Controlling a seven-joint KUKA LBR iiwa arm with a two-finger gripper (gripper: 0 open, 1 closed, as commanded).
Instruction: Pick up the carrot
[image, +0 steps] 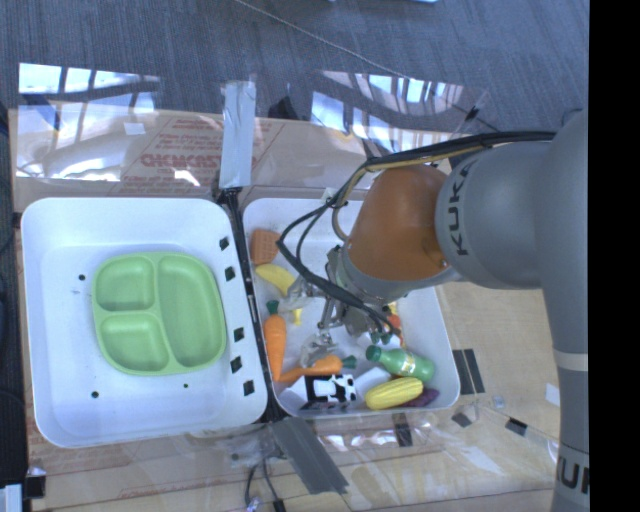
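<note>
Brightness: we see an evenly bright scene, both white bins (60, 300) nearly washed out.
Glare: we note window reflections on the clear sheet (90, 85) at 11 and 12 o'clock.
Shadows: soft, under the arm (480, 215) at 3 o'clock.
Sharpness: we find small items in the right bin blurry.

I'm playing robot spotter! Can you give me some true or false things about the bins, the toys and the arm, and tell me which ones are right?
1. The green plate sits in the left bin. True.
2. The carrot lies on the green plate. False: it lies in the right bin, near its left wall.
3. The arm hangs over the right bin. True.
4. The green plate has toys on it. False: its three sections hold nothing.
5. The yellow corn lies near the right bin's front edge. True.
</note>
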